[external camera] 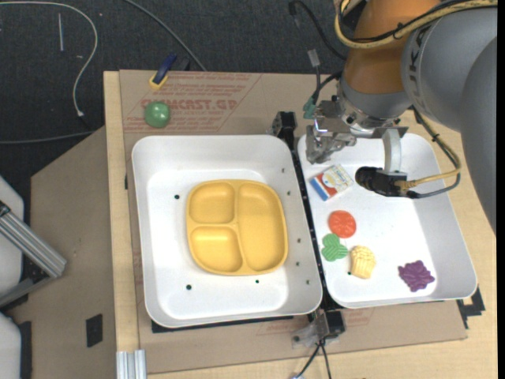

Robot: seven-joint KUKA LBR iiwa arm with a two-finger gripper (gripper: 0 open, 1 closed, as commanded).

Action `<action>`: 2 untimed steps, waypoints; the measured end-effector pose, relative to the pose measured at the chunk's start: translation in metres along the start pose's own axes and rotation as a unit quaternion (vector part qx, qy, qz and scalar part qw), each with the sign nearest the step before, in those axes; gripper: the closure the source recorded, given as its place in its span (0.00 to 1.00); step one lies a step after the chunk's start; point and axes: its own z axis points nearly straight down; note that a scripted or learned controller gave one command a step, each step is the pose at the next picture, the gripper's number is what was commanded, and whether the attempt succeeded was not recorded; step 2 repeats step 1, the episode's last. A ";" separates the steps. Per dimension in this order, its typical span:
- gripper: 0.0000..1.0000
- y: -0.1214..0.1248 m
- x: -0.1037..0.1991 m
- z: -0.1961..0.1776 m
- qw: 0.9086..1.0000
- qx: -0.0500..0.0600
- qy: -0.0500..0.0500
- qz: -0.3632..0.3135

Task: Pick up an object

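In left bin (pixel 150 212): yellow tray (pixel 237 227); right bin (pixel 450 235): toys.

You see two smooth white plastic bins (pixel 150 212), a glossy yellow plastic tray (pixel 237 227), matt brown cardboard (pixel 229 97) beneath, and the arm's (pixel 387 38) shiny orange band.
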 end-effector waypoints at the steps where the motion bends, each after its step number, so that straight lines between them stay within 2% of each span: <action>1: 1.00 -0.012 0.050 0.000 1.000 0.000 0.000 0.000; 2: 1.00 -0.012 0.050 0.000 1.000 0.000 0.000 0.000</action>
